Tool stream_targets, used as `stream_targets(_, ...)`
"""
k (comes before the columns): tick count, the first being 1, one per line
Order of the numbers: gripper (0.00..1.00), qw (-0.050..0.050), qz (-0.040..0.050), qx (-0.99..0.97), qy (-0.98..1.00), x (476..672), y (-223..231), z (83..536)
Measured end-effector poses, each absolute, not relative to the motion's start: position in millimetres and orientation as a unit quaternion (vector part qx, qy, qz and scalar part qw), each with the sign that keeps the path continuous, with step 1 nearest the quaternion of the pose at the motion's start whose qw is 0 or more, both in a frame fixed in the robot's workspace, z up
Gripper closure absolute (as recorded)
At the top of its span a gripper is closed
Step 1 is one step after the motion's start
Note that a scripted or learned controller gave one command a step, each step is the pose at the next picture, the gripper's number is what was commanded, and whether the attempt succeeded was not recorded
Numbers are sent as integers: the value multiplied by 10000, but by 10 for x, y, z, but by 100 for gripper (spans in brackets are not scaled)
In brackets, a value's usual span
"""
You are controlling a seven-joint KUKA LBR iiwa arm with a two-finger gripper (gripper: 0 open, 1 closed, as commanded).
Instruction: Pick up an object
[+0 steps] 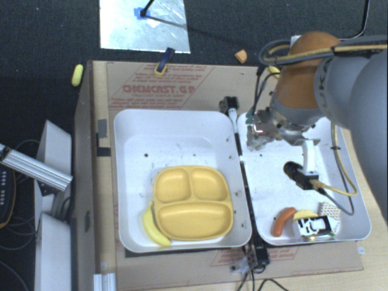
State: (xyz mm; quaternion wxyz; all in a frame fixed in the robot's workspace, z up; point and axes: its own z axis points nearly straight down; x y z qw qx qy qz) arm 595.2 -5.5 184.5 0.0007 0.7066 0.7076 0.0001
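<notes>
the gripper (259, 131) hangs over the right bin's (357, 223) far left corner; whether it is apart or together cannot be told. a hot dog (282, 220) lies near the front, a yellow tray (193, 202) in the left bin (130, 162).

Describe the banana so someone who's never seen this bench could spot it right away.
Look at the left bin of the two white ones. A yellow divided plate lies in its near half, and the banana curves along that plate's lower left edge, partly tucked under it. It is a slim, brighter yellow crescent, unlike the broad, pale plate.
</notes>
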Motion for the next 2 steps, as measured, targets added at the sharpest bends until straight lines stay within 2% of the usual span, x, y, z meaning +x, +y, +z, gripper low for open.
stream_targets(1,100,11,7,7067,7075,6213,-286,1847)
stream_targets(2,100,9,3,7066,7076,5808,-516,2129)
